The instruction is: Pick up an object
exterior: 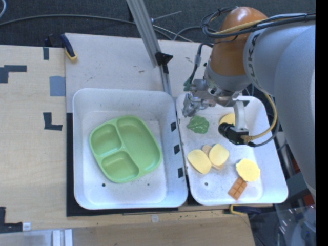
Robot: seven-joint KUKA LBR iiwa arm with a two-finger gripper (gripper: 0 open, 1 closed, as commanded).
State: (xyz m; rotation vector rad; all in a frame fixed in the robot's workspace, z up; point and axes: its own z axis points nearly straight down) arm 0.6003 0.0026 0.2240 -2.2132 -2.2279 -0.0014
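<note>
The gripper point(192, 108) hung low over the far-left corner of the right bin point(271, 191), just above a green leaf-shaped piece point(198, 124). Whether it was parted or closed, I could not tell. Nothing was lifted; the pick remained undone.

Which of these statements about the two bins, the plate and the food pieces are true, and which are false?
1. The green divided plate lies in the left bin. True.
2. The gripper hovers over the left bin. False: it is over the right bin, just above the green leafy piece.
3. The brown waffle-like piece lies on the plate. False: it lies in the right bin, near its front edge.
4. Several yellow pieces lie in the right bin. True.
</note>
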